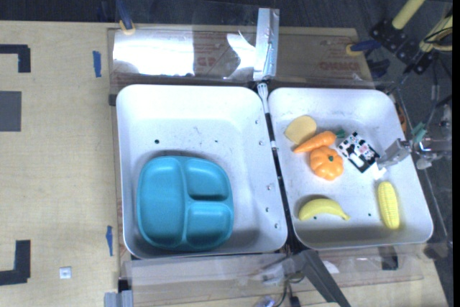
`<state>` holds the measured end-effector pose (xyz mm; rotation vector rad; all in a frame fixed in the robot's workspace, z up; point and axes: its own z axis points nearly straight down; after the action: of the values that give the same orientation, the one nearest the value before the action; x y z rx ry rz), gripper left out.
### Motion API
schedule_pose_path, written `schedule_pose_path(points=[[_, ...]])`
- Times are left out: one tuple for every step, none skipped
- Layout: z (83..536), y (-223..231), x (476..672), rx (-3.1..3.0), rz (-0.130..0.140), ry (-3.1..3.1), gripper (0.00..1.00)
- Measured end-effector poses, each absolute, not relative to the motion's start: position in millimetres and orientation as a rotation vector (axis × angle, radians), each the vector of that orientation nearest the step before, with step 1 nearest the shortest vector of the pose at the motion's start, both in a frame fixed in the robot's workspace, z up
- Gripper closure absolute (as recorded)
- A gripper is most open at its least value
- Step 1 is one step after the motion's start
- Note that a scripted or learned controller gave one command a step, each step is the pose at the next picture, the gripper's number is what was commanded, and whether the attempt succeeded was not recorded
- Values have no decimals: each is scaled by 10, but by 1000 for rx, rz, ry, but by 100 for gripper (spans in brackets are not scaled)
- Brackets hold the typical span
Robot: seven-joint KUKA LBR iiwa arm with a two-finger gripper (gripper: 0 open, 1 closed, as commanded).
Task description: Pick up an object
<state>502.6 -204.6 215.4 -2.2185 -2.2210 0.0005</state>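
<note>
The gripper (pixel 397 149) sits at the right bin's (pixel 413 223) edge, its finger spread impossible to tell; the left bin (pixel 188 110) holds a blue divided tray (pixel 185 203).

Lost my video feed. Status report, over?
Gripper at right bin's right edge, holding nothing visible. Toys unpicked: carrot, banana, corn. Blue tray in left bin.

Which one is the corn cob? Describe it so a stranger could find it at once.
Start at the right-hand white bin, the one with the toy food. Go to its near right corner: the corn cob lies there apart, lengthwise along the right wall. Unlike the curved, smooth banana left of it, it is straight and knobbly.
</note>
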Motion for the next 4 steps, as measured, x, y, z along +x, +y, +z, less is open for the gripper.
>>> schedule_pose_path(points=[[991,-1840,5256,-2019,4,-2397,0],[860,-1962,6122,-2009,-2,-2419,0],[894,-1748,6596,-1936,38,-2449,0],[1565,-1185,6412,-1627,-3,-2690,0]])
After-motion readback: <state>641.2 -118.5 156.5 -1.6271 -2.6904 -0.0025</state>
